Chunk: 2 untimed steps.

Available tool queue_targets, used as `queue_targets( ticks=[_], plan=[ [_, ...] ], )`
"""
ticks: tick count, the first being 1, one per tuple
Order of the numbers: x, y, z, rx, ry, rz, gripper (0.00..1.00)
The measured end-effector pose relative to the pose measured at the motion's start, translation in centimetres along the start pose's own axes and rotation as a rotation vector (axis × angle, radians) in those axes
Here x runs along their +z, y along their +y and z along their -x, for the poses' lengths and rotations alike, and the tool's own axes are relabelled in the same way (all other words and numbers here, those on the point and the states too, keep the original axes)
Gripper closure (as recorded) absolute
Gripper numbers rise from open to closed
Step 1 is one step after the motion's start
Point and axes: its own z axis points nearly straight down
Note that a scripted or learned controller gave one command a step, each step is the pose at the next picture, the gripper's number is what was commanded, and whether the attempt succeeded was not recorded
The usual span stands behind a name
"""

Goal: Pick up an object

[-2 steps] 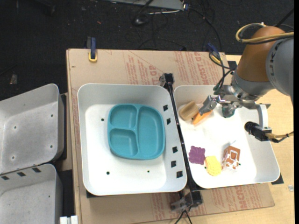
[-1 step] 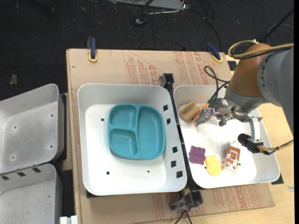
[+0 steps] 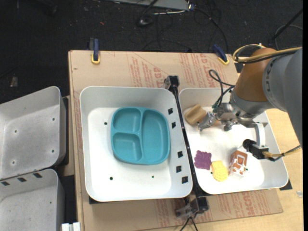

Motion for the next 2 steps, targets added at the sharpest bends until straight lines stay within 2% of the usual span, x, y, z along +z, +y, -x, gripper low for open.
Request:
queue_targets(
  ticks=[1,2],
  plan=[
    [-1.1,0.1,0.0,0.0,-0.001,0.003,1.0],
    [-5.5,-0.1,0.5,0.001,-0.002,0.005,1.0]
  ],
)
